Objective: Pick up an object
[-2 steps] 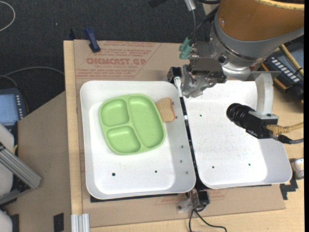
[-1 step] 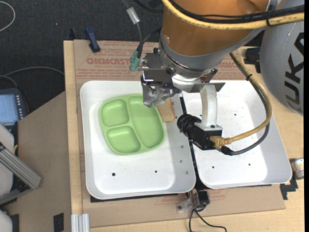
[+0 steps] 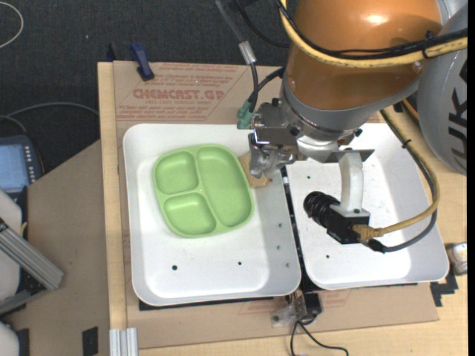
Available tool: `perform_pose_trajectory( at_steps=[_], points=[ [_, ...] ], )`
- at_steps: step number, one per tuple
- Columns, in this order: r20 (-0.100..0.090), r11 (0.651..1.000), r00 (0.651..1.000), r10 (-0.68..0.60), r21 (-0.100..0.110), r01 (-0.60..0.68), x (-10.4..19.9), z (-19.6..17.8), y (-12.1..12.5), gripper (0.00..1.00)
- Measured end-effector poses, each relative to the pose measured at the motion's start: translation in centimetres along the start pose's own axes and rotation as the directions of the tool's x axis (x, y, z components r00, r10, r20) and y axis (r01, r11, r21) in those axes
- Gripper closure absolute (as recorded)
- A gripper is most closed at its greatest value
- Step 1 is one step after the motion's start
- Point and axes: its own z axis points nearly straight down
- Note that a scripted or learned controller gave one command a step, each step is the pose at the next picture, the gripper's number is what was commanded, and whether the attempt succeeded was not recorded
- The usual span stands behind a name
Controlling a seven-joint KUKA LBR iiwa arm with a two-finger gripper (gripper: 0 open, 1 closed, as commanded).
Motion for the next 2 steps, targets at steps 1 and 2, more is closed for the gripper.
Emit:
perform_pose_trajectory(
  at_steps=[1,2],
  points=[
    [-0.003,1.0,1.0,-0.005,-0.009,0.005,0.3,-1.3,0.1,1.0],
    [-0.005,1.0,1.0,-0.007,-0.012,0.007,0.6,-3.9,0.0,1.0]
  ],
)
